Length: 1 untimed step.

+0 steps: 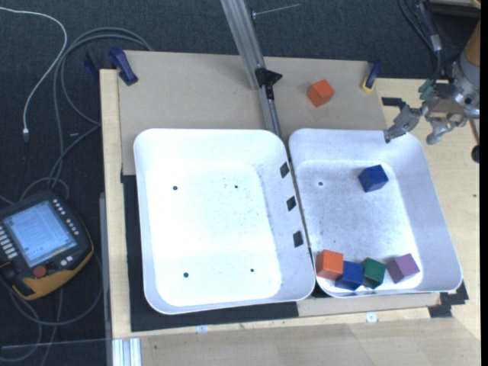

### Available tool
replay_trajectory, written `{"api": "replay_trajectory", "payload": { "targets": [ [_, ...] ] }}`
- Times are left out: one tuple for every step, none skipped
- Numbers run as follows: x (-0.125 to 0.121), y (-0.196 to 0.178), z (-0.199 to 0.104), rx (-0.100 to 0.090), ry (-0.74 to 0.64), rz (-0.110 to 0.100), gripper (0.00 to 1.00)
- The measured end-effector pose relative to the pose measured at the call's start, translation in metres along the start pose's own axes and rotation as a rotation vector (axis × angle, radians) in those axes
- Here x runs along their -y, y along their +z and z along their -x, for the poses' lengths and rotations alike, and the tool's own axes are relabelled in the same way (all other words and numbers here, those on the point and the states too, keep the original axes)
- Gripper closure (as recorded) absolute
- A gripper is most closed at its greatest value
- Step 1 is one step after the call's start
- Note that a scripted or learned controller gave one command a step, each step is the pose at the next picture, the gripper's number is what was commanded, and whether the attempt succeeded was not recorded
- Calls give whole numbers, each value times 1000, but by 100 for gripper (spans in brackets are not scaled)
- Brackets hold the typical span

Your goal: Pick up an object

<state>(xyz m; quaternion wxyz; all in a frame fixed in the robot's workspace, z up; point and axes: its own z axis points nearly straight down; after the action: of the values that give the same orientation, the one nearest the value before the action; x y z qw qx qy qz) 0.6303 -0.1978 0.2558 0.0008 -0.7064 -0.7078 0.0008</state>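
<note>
Two white bins sit side by side. The right bin (427,204) holds five blocks: a blue block (373,178) alone near its far side, and an orange block (329,264), second blue block (351,274), green block (373,271) and purple block (403,266) clustered along its near rim. The left bin (152,204) adjoins it. A sixth, orange cube (321,92) lies on the board behind. No legible writing. The gripper (418,128) hangs over the right bin's far right corner, fingers spread, gripping nothing. A handheld pendant (40,242) rests on the floor.

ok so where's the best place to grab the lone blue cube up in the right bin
Take the blue cube across two opposite flat side faces, coming straight down from above. It sits alone on the right bin's floor with free space all round. It lies slightly turned, so the hand would probably need rotating to match.
</note>
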Motion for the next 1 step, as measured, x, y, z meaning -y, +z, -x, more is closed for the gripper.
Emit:
{"api": "replay_trajectory", "payload": {
  "targets": [
    [-33,161,2,-3,0,-7,0]
  ]
}}
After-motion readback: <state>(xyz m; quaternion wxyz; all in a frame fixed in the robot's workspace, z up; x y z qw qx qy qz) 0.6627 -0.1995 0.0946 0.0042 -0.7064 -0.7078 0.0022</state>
